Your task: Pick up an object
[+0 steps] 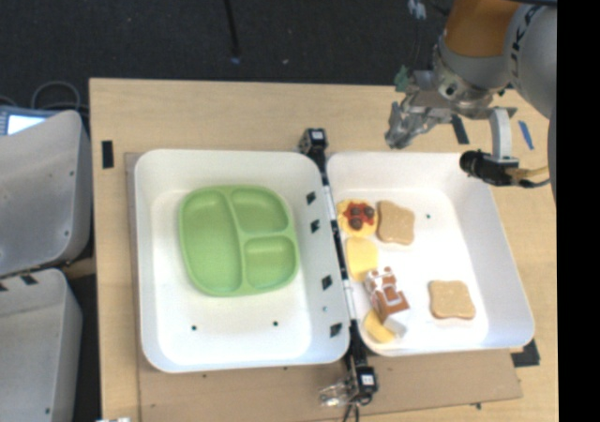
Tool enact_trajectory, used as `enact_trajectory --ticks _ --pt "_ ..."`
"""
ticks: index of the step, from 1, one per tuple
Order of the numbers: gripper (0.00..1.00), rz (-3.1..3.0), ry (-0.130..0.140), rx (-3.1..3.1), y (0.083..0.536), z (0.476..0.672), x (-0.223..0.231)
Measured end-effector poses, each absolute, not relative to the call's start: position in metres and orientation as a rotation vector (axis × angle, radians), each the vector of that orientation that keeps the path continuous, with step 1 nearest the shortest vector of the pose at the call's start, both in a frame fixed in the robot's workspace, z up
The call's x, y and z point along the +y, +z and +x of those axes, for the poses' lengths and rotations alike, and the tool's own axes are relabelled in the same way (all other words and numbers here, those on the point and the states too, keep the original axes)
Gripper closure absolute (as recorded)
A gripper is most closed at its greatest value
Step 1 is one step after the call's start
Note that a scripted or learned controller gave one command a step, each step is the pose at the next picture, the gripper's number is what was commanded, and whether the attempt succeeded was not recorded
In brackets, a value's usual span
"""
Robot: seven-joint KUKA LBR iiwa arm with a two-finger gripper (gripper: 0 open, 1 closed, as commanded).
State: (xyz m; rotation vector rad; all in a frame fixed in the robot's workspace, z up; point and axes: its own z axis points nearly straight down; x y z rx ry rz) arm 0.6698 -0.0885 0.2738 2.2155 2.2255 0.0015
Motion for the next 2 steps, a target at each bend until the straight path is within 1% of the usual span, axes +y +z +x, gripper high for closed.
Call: enact_trajectory --ticks 1,2 --pt "1.00 2.215 0.001 2.228 0.277 0.655 -0.041" --pt "1.00 2.217 -0.002 2.228 0.258 0.634 0.006"
